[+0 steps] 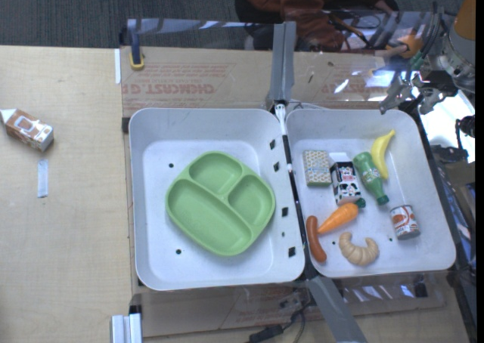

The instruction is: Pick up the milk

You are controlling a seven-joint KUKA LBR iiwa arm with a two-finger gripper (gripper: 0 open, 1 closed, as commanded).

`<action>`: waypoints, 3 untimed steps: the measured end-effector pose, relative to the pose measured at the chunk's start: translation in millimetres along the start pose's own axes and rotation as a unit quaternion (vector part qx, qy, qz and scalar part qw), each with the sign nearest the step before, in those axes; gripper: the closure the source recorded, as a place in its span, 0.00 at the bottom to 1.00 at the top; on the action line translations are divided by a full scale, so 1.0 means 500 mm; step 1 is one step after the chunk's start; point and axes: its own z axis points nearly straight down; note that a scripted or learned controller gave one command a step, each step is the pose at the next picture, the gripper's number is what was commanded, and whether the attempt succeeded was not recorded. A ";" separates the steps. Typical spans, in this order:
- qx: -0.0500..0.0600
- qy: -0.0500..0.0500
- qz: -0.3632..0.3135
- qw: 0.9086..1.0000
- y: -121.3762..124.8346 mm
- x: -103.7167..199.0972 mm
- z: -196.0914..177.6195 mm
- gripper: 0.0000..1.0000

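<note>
Clearly the milk [345,181] is crowded: the small cow-patterned carton lies flat near the middle of the right bin [431,258]. A speckled packet [318,168] sits just beside the milk towards the left bin. A green bottle [370,177] is close on the milk's other side, and a carrot [338,217] touches its near end.

The gripper [409,92] hangs well apart from the milk, beyond the bin's far rim; whether it is released or clenched, I cannot tell.

A good pick probably means coming straight down and closing across the carton's narrow sides, since the gaps there are slim and the bottle could roll.

Further from the milk stands the left bin [151,258], holding a green divided plate [220,202]. Both bins rest on a pale wooden surface [68,258], with dark carpet beyond.
</note>
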 end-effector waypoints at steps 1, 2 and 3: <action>0.000 0.000 0.000 1.000 -0.121 0.012 0.260 0.00; -0.004 -0.004 -0.024 1.000 -0.125 0.083 0.280 0.00; -0.014 -0.015 -0.041 0.999 -0.108 0.101 0.281 0.00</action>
